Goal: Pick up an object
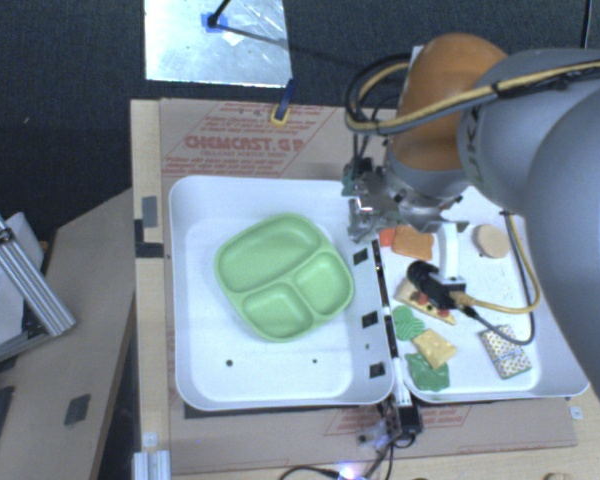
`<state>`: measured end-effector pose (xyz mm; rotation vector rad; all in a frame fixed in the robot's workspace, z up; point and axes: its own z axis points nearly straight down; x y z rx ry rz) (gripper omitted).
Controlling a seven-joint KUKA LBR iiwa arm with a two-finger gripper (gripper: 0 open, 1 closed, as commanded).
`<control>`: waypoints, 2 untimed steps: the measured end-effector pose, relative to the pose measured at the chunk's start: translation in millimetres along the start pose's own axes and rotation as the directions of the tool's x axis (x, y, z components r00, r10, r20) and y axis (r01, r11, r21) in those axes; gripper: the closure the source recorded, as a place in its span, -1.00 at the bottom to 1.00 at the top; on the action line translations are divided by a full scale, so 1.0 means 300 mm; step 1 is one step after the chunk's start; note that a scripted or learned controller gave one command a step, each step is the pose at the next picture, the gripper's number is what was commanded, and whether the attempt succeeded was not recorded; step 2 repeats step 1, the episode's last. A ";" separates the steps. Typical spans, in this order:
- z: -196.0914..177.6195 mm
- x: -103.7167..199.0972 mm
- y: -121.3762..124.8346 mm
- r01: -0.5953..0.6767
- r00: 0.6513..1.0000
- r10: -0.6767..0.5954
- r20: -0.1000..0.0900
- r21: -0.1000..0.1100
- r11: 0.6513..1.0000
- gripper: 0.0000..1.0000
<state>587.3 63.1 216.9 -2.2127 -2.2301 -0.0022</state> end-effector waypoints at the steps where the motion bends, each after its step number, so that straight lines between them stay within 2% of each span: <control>1: -0.061 0.004 -0.027 -0.001 1.000 0.001 0.000 -0.001 1.000 1.00; 2: -0.061 0.004 -0.027 -0.001 1.000 0.001 0.000 -0.001 1.000 1.00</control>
